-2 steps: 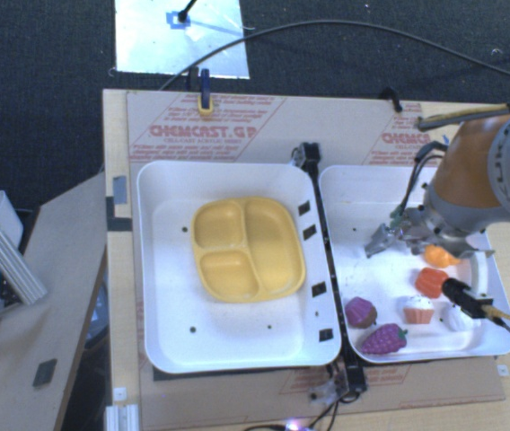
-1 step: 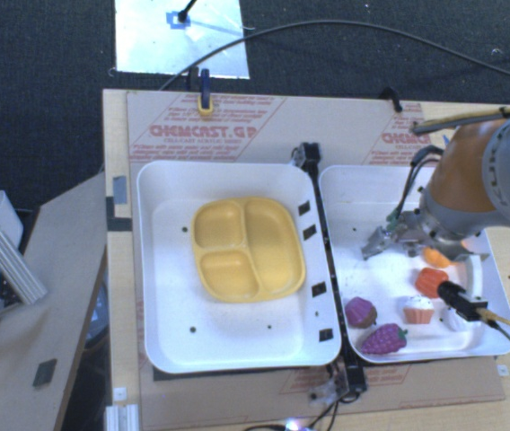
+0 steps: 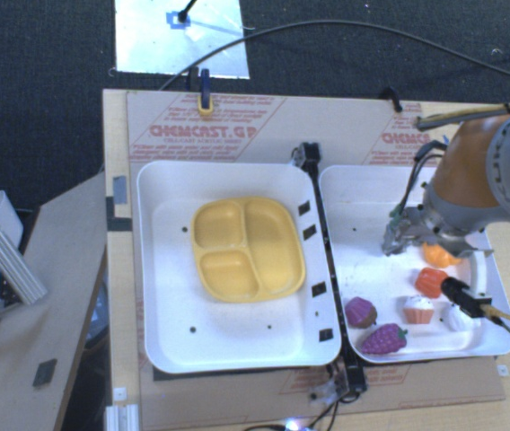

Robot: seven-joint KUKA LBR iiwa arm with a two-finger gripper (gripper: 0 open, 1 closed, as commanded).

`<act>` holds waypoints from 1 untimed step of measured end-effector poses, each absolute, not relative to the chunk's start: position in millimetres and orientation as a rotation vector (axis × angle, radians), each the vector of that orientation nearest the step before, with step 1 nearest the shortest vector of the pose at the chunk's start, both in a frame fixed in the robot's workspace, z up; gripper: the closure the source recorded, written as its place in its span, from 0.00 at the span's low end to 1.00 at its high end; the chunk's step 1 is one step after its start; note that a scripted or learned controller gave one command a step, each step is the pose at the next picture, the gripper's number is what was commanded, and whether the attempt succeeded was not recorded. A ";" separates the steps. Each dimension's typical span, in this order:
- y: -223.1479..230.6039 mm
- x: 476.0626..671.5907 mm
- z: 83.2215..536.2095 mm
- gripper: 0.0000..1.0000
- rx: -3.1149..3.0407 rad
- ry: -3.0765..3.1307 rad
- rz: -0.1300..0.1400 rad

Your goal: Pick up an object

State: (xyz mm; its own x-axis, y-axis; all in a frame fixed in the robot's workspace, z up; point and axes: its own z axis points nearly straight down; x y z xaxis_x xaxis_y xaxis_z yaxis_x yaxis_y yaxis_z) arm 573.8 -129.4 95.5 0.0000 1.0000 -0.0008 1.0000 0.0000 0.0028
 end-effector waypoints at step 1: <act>-121.3 580.7 145.3 1.00 2.214 2.224 0.004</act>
